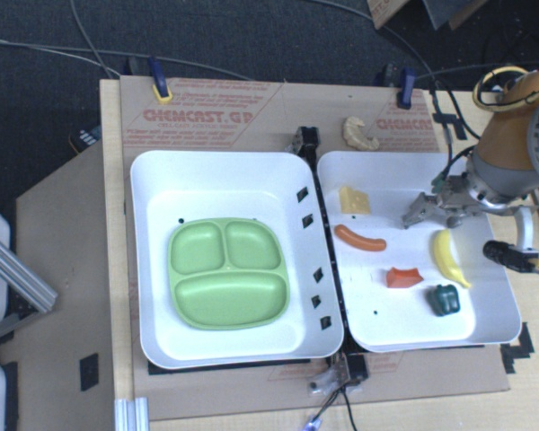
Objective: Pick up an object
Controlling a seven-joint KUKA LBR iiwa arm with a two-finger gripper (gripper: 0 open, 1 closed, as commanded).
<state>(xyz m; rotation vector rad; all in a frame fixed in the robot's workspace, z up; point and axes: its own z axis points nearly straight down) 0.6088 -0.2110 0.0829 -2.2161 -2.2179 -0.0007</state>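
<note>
Gripper hangs with fingers spread, nothing between them, over right bin. Banana lies just below it; likely light, stiff, smooth toy. Best pinched across its curved middle.

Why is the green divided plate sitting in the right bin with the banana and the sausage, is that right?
Not quite. The camera view shows the green divided plate alone in the left bin. The banana and the sausage are in the right bin.
</note>
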